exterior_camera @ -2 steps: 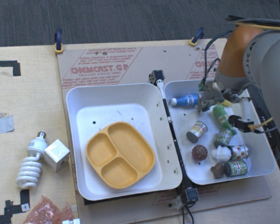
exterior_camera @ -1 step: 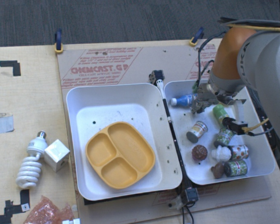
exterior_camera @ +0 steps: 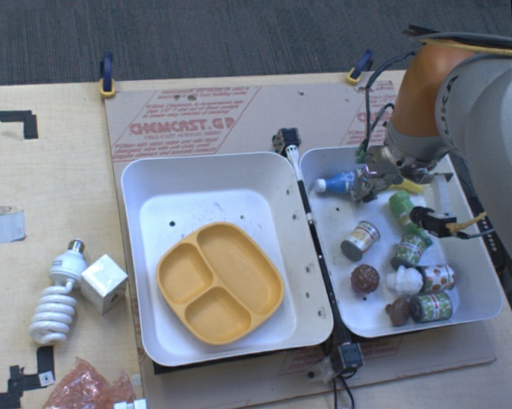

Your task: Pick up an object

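Pale wooden bench (exterior_camera: pixel 56 186) bearing two white bins. Nearest, in right bin (exterior_camera: pixel 478 302): green can (exterior_camera: pixel 432 306), brown ball (exterior_camera: pixel 364 278). Level with these, in left bin (exterior_camera: pixel 133 250): yellow divided tray (exterior_camera: pixel 219 282). Farther back: blue-and-white bottle (exterior_camera: pixel 336 184) lying just beside gripper (exterior_camera: pixel 371 184), grip impossible to tell.

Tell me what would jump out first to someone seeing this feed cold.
The yellow three-compartment tray lying alone in the left bin draws the eye first. Next comes the arm, its gripper low over the back of the right bin, beside a small blue-and-white bottle and behind a cluster of small cans and bottles. Off to the left on the bench, a white spiral light bulb lies beside a white cube.
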You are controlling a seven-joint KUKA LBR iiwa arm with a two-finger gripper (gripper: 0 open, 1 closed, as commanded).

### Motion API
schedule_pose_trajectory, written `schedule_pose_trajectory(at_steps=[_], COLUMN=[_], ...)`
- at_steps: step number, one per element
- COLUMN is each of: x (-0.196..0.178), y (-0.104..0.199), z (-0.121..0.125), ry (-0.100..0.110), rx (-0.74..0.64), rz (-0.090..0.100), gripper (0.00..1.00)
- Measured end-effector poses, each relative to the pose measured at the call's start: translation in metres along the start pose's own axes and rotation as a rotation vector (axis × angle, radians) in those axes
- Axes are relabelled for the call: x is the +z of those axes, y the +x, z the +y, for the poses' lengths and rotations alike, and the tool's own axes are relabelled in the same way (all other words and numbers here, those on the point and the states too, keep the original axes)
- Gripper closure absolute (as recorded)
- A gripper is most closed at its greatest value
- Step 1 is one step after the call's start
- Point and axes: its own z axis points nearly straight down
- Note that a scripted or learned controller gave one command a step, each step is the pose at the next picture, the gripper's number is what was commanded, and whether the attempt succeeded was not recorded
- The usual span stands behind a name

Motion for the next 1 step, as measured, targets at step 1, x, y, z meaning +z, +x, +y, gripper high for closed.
schedule_pose_trajectory(at_steps=[1], x=[-0.0009], y=[0.0154], z=[-0.0584], ry=[-0.012], rx=[0.004], rz=[-0.002], gripper=[0.0])
